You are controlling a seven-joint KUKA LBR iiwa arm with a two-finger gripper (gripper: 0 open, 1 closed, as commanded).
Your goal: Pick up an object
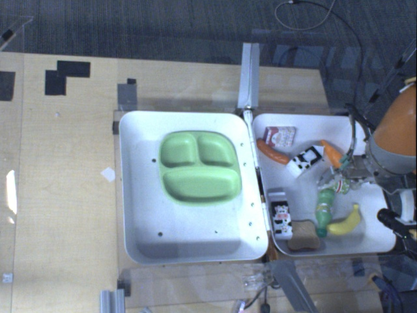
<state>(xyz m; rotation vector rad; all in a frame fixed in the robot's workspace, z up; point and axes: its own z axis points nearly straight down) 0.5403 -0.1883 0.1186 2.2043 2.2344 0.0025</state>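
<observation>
1. The gripper hangs over the right bin, just above the top end of the green bottle; whether its jaws are apart or together cannot be told, and nothing visibly sits between them.
2. The green bottle lies lengthwise in that bin, and every place below is given from it.
3. A yellow banana lies just to its right, touching or nearly so.
4. A brown block sits just below and left of it.
5. A black-and-white box lies above and to the left, with an orange carrot near that box.
6. A red sausage and a red packet lie farther up and left.
7. A small patterned box stands to the left, against the bin's wall.
8. Far to the left, in the left bin, rests a green divided plate.
</observation>
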